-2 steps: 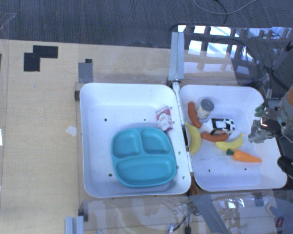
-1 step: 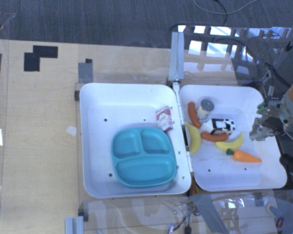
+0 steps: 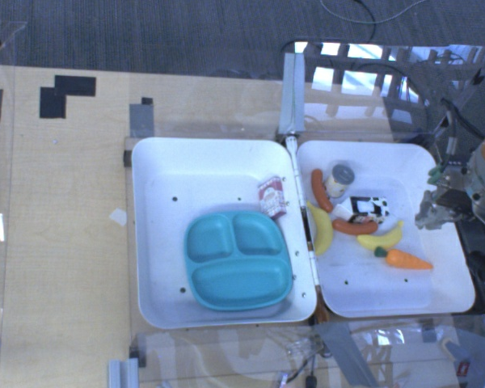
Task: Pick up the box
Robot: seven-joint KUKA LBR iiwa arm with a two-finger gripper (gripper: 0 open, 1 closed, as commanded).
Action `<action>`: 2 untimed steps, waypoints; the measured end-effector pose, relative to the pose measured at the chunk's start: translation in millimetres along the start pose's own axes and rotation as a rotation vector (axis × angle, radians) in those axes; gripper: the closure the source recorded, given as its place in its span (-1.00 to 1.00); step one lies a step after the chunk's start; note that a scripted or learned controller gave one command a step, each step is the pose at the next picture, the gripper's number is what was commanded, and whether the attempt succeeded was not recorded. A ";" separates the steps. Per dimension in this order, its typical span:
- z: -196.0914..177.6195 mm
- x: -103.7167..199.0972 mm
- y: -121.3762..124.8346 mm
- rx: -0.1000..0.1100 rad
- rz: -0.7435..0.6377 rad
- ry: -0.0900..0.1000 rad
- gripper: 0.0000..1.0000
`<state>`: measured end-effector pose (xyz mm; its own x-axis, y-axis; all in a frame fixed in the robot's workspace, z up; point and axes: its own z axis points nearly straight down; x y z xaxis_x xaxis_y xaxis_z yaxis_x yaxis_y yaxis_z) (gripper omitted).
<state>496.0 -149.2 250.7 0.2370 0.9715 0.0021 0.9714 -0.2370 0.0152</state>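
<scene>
Bright, even light; slightly soft, perhaps glare.

Two shallow white bins are counted on the bench — the left bin and the right bin. In the left bin one blue divided plate and one small red-and-white packet are seen. In the right bin two sausages are counted — one upper left, one lower — together with two bananas, one at the left wall and one nearer the middle, one carrot, one small jar and one black-and-white box.
</scene>
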 end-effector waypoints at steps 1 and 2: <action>-10.6 1.1 1.7 -0.004 -0.005 0.001 1.00; 24.5 -19.5 -4.1 0.013 0.170 -0.002 1.00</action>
<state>487.7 -167.2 226.1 0.3979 0.9174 0.0015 0.9174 -0.3979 0.0014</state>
